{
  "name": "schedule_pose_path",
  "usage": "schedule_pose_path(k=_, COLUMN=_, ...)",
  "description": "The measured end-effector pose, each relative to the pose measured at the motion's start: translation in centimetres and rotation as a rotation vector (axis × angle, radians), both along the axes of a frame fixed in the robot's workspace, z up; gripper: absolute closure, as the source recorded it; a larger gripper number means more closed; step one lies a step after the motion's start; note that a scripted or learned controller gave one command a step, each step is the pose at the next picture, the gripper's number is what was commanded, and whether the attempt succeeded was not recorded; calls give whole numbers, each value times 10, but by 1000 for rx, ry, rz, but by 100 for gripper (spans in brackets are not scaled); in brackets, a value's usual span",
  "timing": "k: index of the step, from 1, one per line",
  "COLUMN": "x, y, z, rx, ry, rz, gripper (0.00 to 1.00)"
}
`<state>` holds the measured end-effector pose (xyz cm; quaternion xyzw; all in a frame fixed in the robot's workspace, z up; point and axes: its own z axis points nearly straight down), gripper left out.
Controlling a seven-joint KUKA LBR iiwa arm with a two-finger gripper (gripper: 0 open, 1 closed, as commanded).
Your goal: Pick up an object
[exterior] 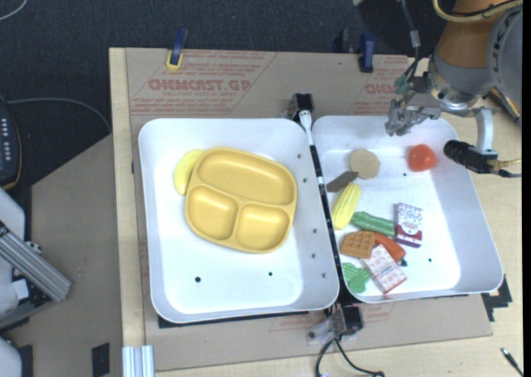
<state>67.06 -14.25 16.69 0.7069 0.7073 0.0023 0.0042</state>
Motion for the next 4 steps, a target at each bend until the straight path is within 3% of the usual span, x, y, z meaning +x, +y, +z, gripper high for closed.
schedule_pose_path(k=1, x=2, y=0, z=55, rx=0, ry=0, rz=0, gripper=100)
schedule_pose_path(k=2, x=-44, y=34, z=65, rx=4, ry=12, rz=2, gripper=100)
schedule_pose_path(k=4, x=-138, y=88, z=45, rx=5, ry=15, rz=1, gripper=100)
